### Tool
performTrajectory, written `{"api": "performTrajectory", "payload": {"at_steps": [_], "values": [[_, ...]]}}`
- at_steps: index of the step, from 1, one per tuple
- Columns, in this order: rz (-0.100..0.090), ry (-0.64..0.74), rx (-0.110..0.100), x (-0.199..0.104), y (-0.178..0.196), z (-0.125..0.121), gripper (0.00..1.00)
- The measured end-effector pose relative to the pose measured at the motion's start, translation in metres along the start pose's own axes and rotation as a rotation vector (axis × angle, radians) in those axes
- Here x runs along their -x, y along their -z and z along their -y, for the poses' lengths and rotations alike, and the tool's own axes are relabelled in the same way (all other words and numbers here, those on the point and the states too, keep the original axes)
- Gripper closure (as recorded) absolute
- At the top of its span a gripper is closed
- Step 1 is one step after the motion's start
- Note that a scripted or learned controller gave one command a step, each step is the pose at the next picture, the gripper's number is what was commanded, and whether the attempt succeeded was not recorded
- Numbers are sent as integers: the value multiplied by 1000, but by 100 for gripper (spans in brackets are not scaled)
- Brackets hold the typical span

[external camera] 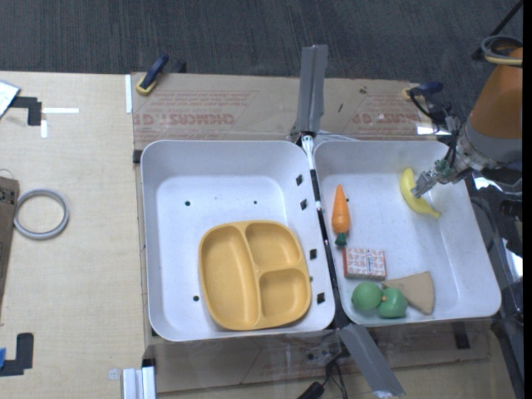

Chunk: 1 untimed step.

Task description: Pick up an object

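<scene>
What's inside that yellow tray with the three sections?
Nothing lies in the yellow tray: all three compartments show bare plastic. It rests in the left bin, and the patch of bin floor beneath it is covered, so anything under it cannot be seen.

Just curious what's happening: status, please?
Gripper low in right bin, at the banana. Grip unconfirmed. Carrot well apart; nothing blocking.
</scene>
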<state>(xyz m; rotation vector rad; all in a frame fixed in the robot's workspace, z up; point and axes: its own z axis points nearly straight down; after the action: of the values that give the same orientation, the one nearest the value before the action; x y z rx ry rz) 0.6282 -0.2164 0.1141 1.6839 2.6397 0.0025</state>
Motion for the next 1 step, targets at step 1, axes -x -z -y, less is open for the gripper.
{"api": "performTrajectory", "payload": {"at_steps": [1], "values": [[0,0,0,0,0,0,0]]}}
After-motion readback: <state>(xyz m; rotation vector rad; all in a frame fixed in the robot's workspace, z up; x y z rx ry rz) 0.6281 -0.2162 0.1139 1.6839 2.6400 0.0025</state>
